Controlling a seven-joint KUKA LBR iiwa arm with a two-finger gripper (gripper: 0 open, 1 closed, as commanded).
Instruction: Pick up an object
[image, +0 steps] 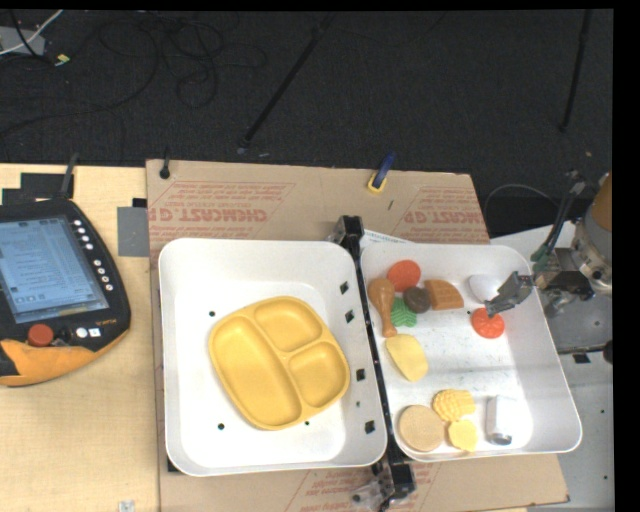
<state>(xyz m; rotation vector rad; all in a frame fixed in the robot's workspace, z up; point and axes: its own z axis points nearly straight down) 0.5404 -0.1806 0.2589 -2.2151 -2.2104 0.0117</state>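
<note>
Tool (497, 303) | above red disc (489, 324), grip state unclear | disc flat, no long axis

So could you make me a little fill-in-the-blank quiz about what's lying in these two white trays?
1. The yellow divided plate lies in the ____ bin as the camera sees it.
2. The plate has ____ compartments.
3. The gripper hangs just above a small flat ____ piece in the right bin.
4. The corn cob in that bin is ____ in colour.

Missing words: left; three; red; yellow
</note>
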